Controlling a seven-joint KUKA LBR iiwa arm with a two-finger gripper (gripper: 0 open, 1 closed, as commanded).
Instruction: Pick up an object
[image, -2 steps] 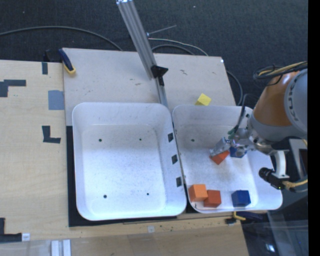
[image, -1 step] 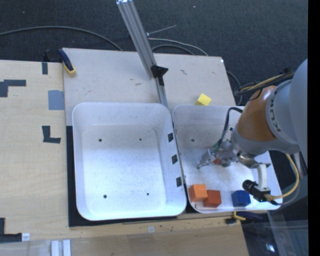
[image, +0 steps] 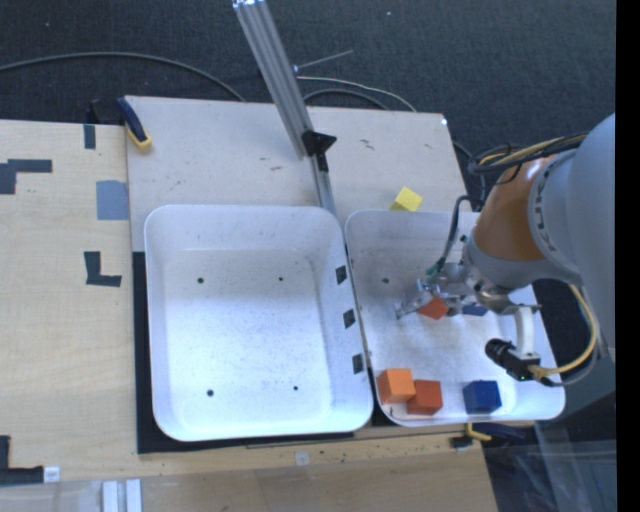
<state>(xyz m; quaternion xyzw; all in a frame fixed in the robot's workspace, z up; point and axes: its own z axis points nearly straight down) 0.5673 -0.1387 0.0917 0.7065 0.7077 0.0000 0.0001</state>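
Small red-orange block (image: 434, 310) (partly hidden), mid right bin, at the tool (image: 425, 303) tip

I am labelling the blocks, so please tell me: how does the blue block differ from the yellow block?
The blue block lies inside the right bin, near its front edge; the yellow block lies outside the bins, on the bench behind the right bin. The blue one is dark; the yellow one is bright. The blue one looks somewhat larger in this view. Both are small blocks, untouched by the gripper.
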